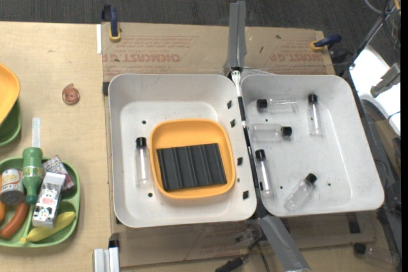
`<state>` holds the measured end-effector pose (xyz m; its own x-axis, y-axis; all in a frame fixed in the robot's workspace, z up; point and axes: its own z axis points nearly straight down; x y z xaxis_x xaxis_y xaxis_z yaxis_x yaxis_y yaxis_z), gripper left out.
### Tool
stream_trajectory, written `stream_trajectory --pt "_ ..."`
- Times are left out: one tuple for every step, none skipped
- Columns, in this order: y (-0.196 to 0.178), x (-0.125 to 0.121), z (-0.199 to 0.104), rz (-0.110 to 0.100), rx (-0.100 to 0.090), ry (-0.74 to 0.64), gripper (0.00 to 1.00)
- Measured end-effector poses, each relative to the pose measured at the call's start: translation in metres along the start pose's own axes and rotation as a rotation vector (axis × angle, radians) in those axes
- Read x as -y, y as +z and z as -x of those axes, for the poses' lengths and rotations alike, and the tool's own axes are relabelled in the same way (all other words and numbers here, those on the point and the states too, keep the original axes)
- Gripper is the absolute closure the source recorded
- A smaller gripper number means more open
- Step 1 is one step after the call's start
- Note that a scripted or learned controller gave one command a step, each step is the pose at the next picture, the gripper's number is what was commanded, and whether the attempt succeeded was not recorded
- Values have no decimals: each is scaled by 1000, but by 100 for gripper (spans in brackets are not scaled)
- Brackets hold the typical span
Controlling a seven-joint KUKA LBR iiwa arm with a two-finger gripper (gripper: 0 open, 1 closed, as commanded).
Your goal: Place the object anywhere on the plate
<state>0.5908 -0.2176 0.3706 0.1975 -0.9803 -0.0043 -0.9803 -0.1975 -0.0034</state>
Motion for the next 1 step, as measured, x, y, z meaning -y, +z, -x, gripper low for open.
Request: stream_trajectory --pt "-71 -89 28 1 -1 84 0"
